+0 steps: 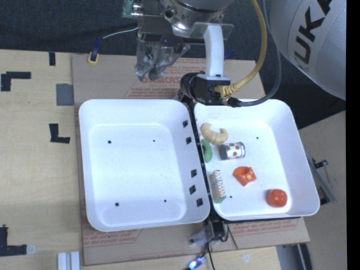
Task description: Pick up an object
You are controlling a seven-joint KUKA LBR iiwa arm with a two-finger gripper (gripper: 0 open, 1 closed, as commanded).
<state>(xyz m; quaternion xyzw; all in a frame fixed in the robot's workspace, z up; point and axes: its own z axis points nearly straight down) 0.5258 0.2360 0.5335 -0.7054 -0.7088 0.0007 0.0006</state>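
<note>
Red tomato [276, 197] lies in the right bin [292, 128], well apart from the hand [153, 66], whose grip I cannot tell.

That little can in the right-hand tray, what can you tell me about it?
The small can lies on its side near the middle of the right bin, its round silver end facing the view's right. Its body carries a label in red, white and dark tones; the print is too small to read. It looks like metal. The beige curved piece sits just above-left of it, and the red-orange chunk just below.
</note>
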